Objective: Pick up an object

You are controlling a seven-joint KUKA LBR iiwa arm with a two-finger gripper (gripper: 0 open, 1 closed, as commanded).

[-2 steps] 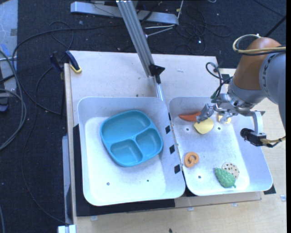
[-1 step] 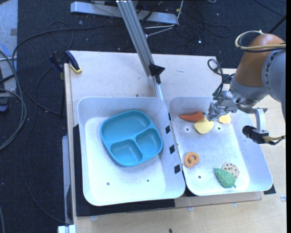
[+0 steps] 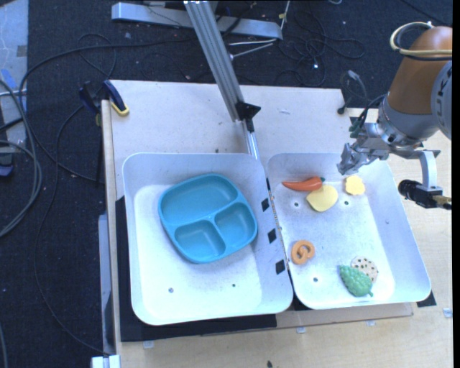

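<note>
Camera view: bench (image 3: 180, 118), dark cabled floor (image 3: 50, 72)

Blue tray (image 3: 208, 217) glossy smooth plastic; white bins (image 3: 144, 287) matt, speckled; bench (image 3: 187, 122) pale wood.

Floor (image 3: 57, 43): dark, speckled, with black cables (image 3: 43, 151) trailing across it.
Bench (image 3: 180, 115): pale wood top, scuffed.
Pole (image 3: 219, 61): grey metal, slanting from a stand (image 3: 151, 13) at the top down to the bench.
Light: even and bright.
</note>
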